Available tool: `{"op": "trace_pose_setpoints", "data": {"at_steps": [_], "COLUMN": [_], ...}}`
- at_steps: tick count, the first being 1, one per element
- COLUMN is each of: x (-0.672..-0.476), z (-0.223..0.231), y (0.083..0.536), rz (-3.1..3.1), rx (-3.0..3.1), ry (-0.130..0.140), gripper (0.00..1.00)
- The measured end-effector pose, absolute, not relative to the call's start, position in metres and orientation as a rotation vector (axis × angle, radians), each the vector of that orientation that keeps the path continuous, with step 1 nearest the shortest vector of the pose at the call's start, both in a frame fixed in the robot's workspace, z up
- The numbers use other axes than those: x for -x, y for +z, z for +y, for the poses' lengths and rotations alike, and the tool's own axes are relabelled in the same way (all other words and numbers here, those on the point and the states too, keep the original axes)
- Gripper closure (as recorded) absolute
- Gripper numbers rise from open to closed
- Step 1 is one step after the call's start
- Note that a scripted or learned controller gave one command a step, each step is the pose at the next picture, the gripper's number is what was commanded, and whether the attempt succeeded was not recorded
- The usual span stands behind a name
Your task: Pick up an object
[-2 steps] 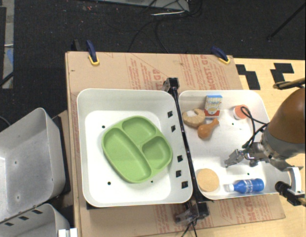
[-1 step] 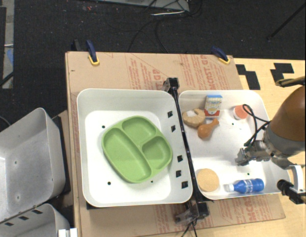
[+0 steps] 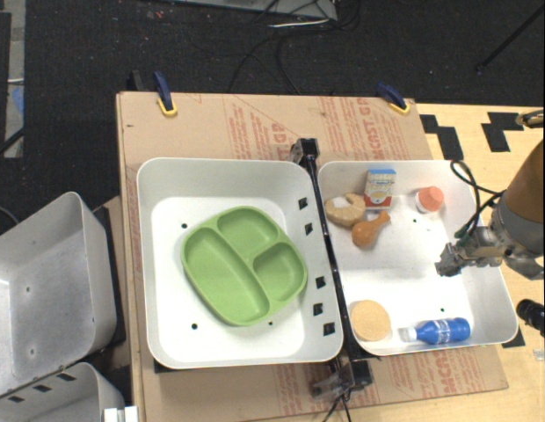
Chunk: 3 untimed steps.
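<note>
So the left bin (image 3: 158, 236) has a green divided plate (image 3: 244, 265) sitting in the middle of it, tilted a bit. Next over, the right bin (image 3: 483, 323) holds the small stuff: a pale bun (image 3: 345, 209) touching a brown drumstick (image 3: 369, 229), with a little white carton (image 3: 380, 187) just behind them and a small orange cup (image 3: 430, 200) further right. Near the front edge there's a round tan cookie (image 3: 371, 320) and a blue bottle (image 3: 441, 331) lying on its side. The gripper (image 3: 452, 263) hangs over the right side of that bin, above bare floor, nothing in it. Can't tell how far open the fingers are.
</note>
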<state>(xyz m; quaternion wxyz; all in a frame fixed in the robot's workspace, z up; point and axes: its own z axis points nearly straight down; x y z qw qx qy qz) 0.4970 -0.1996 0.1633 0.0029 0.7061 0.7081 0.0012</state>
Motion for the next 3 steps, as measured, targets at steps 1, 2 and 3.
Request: {"op": "trace_pose_setpoints", "data": {"at_steps": [1,2,3], "x": [-0.499,-0.516,-0.528], "z": [-0.2,-0.155,-0.107], "y": [0.217,0.223,0.233], "rz": [2.221,2.227,2.228], "rx": [-2.213,-2.213,-2.213], "ry": [0.004,0.002,0.003], "gripper": [1.0,1.0,1.0]}}
